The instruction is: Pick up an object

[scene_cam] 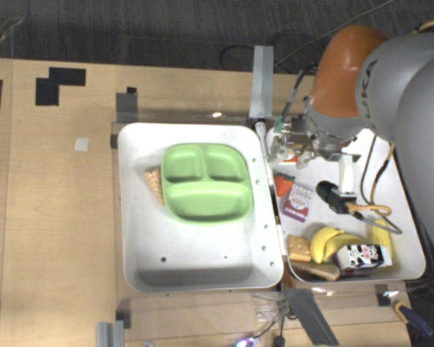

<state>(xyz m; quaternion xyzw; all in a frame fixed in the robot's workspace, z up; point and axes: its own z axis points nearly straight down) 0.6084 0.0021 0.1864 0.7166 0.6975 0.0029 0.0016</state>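
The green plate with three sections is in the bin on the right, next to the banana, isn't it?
Not quite. The camera view shows the green plate with three sections lying in the left bin, apart from the banana. The banana is in the right bin, near its front edge among the other small things.

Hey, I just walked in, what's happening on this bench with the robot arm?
A grey robot arm reaches in from the right, its gripper low over the back left corner of the right bin. That bin holds a banana, scissors, a small purple packet and a black-and-white carton. The left bin holds a green divided plate. Nothing appears lifted yet.
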